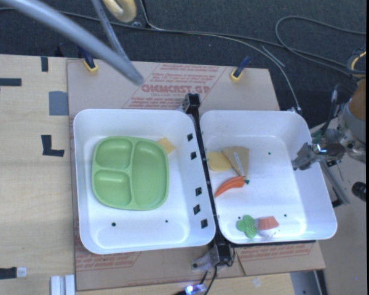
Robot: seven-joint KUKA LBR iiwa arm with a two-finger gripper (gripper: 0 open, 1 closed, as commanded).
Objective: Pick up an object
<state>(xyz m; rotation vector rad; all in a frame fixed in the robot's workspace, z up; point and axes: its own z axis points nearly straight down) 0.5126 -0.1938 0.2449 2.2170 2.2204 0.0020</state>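
Gripper [302,157] of mine hangs at the right bin's [317,192] rim; its state I cannot tell. Cardboard [172,85] underneath reads "CHEMCAST GP".

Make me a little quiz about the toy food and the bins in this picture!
1. True or false: the green plate lies in the left bin.
2. Which bin holds the carrot: A left, B right?
3. Fill in: the gripper is at the right bin's ____ rim.

Key: 1 true. 2 B. 3 right.
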